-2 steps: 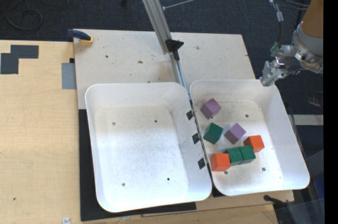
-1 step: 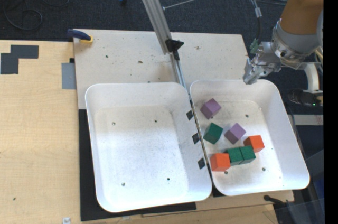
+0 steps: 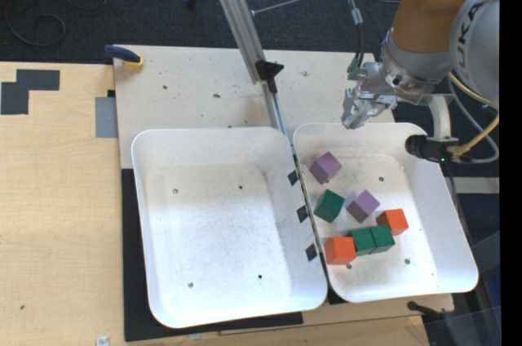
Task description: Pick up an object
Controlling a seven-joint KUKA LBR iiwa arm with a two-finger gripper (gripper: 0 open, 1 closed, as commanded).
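Item: orange cube (image 3: 340,250), lying nearest the camera, at the near left of the right bin (image 3: 444,214), beside the divider. Touching its far-right side, two green blocks (image 3: 373,240) are sitting in a row; beyond them a second orange cube (image 3: 393,220). Farther in are lying a purple cube (image 3: 363,205), a dark green cube (image 3: 329,206) and another purple cube (image 3: 326,167). The gripper (image 3: 356,117) is hanging over the bin's far rim, carrying nothing; whether it is spread or closed cannot be told. Every block is lying camera-ward of it, the far purple cube closest. The left bin (image 3: 163,165) is adjoining.
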